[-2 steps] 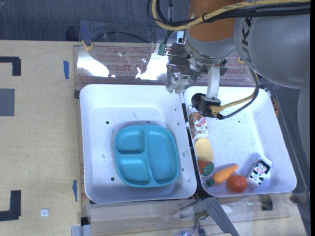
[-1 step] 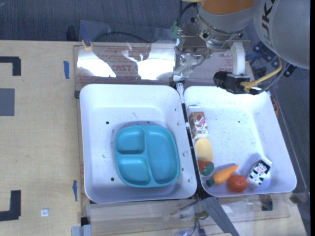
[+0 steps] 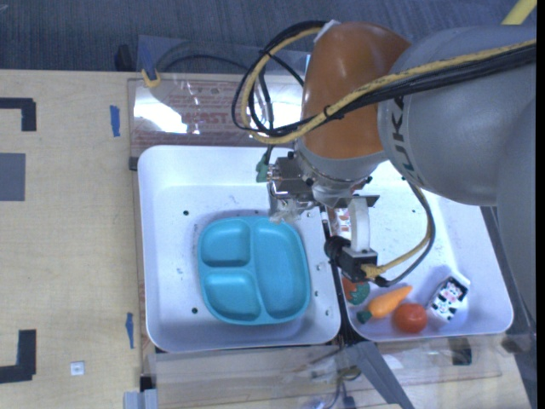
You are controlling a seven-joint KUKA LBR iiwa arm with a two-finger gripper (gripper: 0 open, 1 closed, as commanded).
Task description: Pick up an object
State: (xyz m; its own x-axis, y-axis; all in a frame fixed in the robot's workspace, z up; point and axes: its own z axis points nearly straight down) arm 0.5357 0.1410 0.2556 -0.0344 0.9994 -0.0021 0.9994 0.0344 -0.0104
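My gripper (image 3: 285, 204) hangs under the orange wrist band, at the seam between the two bins and right above the far rim of a blue divided plate (image 3: 251, 271) in the left bin (image 3: 162, 228). Nothing shows held in it. In the right bin (image 3: 485, 262), near the front, lie an orange carrot (image 3: 390, 301), a red tomato (image 3: 410, 317), a white object with black marks (image 3: 449, 296) and a small red and green item (image 3: 357, 294). The arm hides much of the right bin.
A black and yellow cable loop (image 3: 400, 258) droops from the wrist into the right bin above the carrot. A taped clear sheet (image 3: 196, 109) lies behind the left bin. The wooden bench (image 3: 60, 254) stretches to the left.
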